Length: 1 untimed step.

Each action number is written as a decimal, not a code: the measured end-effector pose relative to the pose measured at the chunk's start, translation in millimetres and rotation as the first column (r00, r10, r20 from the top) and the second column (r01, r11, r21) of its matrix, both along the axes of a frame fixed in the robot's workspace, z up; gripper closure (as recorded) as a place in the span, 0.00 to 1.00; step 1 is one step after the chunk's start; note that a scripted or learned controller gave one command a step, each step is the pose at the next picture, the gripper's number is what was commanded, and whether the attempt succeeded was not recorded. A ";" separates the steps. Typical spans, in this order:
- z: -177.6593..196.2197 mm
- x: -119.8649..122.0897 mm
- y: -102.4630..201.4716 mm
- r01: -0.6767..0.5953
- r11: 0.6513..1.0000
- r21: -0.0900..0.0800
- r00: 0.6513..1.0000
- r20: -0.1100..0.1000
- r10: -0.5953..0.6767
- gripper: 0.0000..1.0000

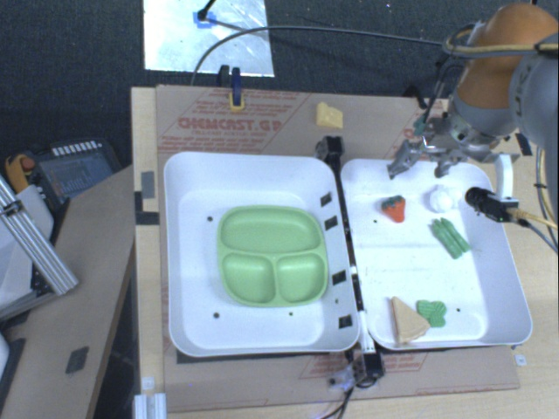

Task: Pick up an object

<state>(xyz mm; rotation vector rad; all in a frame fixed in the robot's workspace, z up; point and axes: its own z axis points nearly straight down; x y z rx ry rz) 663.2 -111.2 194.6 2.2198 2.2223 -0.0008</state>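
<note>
My gripper (pixel 421 166) hangs over the far edge of the right bin (pixel 498 317), fingers spread open and nothing between them. Just below and left of it lies a red strawberry-like toy (pixel 395 208). A small white ball (pixel 440 201) rests to the right of that, near the fingertips. A green bean-shaped piece (pixel 451 236) lies toward the bin's right side. A tan wedge (pixel 405 320) and a small green leafy piece (pixel 432 312) sit at the near edge.
The left bin (pixel 188 234) holds a green divided tray (pixel 269 255). A yellow block (pixel 329 115) lies on the cardboard behind the bins. A black divider with clips (pixel 341 225) runs between the two bins.
</note>
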 end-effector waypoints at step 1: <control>-42.7 -4.9 -0.4 0.001 1.000 0.001 1.000 -0.001 -0.001 0.00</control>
